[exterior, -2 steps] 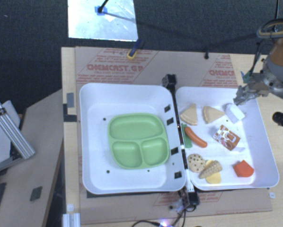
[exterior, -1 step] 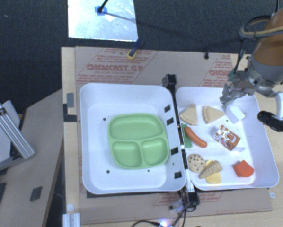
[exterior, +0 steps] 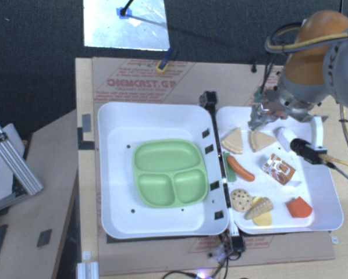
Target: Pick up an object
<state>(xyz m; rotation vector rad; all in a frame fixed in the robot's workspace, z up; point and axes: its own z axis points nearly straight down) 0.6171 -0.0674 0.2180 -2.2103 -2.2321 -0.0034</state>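
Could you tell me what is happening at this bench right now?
A grey robot arm reaches in from the right with its tool low over the far end of the right bin, just above two tan wedge-shaped food pieces. Nothing shows between its fingers, so no object has been picked up yet. The same bin holds a sausage, a cookie, a small carton and an orange block. The left bin holds a green divided tray.

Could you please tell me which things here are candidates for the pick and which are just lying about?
For the job: gripper, sandwich wedges, hot dog, cookie, carton, orange block.

Lying about: green tray, foil sheet.
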